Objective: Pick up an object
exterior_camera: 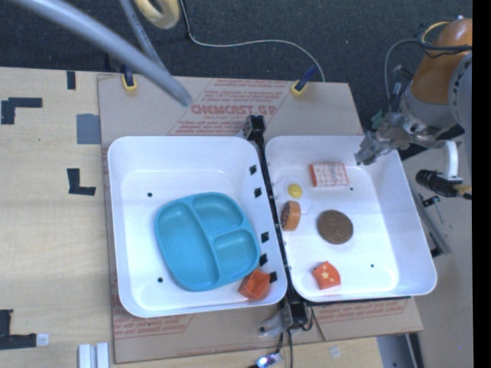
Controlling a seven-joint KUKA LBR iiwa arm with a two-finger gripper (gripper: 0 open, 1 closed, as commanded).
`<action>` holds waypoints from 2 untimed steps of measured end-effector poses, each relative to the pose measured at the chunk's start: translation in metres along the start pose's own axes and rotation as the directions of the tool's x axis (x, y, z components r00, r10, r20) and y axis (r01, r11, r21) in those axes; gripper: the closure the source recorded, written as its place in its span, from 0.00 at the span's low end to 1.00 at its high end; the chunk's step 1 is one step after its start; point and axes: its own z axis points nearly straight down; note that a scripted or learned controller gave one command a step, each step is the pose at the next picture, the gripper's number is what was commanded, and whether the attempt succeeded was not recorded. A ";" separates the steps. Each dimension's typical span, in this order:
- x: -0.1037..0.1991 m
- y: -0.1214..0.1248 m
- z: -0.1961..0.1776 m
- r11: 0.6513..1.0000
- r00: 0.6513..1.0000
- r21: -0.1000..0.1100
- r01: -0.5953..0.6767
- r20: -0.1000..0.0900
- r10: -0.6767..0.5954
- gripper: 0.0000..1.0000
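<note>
Okay, camera view: my gripper (368, 150) hangs over the upper right rim of the right bin (410, 236), nothing between its fingers that I can see, and whether the claw is apart or together I cannot tell from this slant. Right bin has a pink-and-white packet (329, 175) nearest the claw, a small yellow ball (294, 191), an orange-brown piece (290, 215) against the divider, a brown round disc (335, 227) mid-bin, and a red block (326, 275) near the front. Left bin (126, 205) has a blue tray (205, 240) and an orange block (255, 284) just beside its corner. I'd go for the packet: looks light, flat, probably a bit slick, so pinch across its short sides. The disc looks stiff but low, harder to get fingers under.
</note>
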 end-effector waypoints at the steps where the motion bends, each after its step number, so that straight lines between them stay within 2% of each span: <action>1: 0.000 0.001 -0.053 1.000 1.000 0.000 0.000 -0.001 0.000 1.00; 2: 0.055 0.005 -0.064 1.000 1.000 0.003 0.004 -0.003 -0.004 1.00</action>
